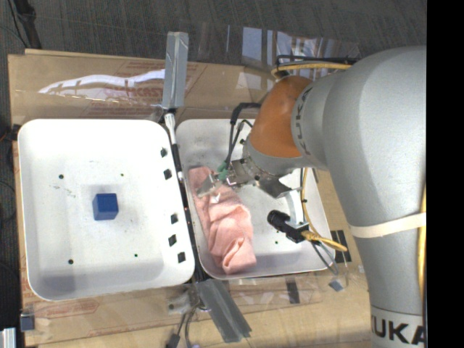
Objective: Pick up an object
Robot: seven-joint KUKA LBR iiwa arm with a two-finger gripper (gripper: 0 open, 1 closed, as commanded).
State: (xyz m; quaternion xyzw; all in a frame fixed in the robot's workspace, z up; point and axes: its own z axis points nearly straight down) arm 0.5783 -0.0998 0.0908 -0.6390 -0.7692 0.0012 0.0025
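White plastic forms the two shallow bins that you see side by side in the camera view, looking down at a slant: the left bin (87, 158) and the right bin (206, 143), both resting on brown cardboard (87, 71). Note the row of small black tabs (174, 220) along the left bin's right wall, where the two bins meet. In the left bin, a blue cube (106, 206) sits alone on the floor, left of centre and well apart from every wall. In the right bin, a pink cloth (228, 227) lies crumpled in folds along the left side, running from about the middle of the bin down to the near wall. You see the grey arm (377, 158) reaching in from the right and covering much of the right bin's right half, with its orange band (279, 122) just above the wrist. The gripper (216, 180) points toward the left and sits at the far end of the pink cloth, over or against its topmost fold; you cannot tell from this angle whether it touches the fabric. Nor can you tell whether the gripper is open or closed, or whether it has hold of any cloth. The blue cube lies well apart from the gripper, across the dividing walls.
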